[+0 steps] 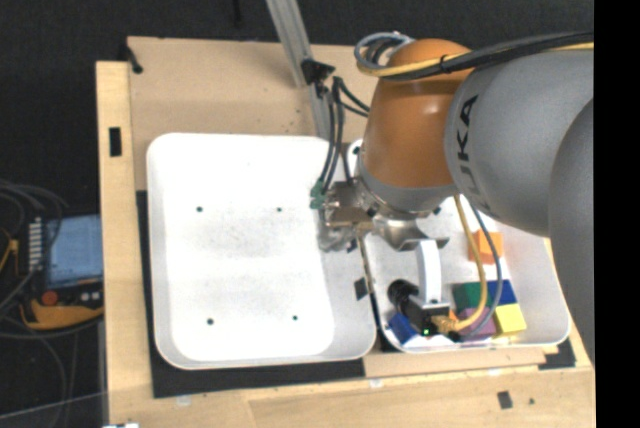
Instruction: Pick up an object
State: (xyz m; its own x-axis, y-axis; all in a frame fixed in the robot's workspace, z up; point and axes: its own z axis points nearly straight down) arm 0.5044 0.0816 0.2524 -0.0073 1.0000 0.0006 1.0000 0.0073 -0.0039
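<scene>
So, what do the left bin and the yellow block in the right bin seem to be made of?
Left bin: probably moulded plastic, smooth white with rounded corners and a faint sheen. Yellow block: solid matte colour, likely plastic or painted wood; too small to tell.

The left bin (240, 246) was white with faint grey speckling; beside it, the right bin (545, 316) held a yellow block (510, 318), a green block (468, 297) and a blue block (503, 293).

Small coloured blocks (497, 308) lie clustered in the right bin (545, 331).
</scene>
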